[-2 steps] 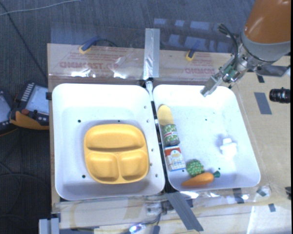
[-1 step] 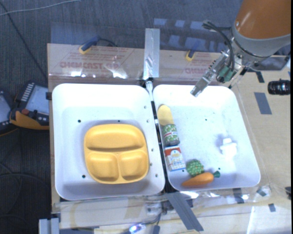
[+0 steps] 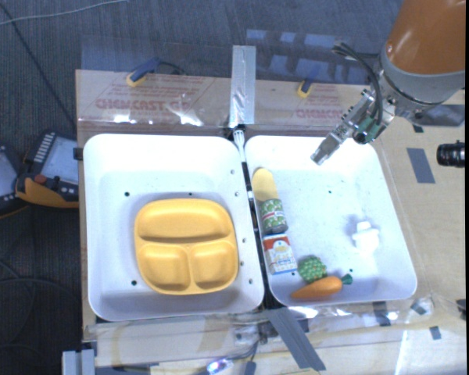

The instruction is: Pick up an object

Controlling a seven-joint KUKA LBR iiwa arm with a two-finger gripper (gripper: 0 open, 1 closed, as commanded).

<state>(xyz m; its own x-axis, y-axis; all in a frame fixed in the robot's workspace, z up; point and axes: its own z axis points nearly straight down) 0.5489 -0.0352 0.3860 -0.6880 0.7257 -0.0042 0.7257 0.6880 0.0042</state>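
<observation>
The gripper (image 3: pixel 322 154) is seen above the right bin's (image 3: pixel 391 201) far edge; whether it is apart or together cannot be told. A toy carrot (image 3: pixel 316 288) lies near.

Robotics lab: taped cardboard bench (image 3: pixel 180 100) w/ two white bins (image 3: pixel 98 209), dark carpet (image 3: pixel 78 14), loose cable upper left (image 3: pixel 31 16), teach pendant (image 3: pixel 43 170) at left edge.
</observation>
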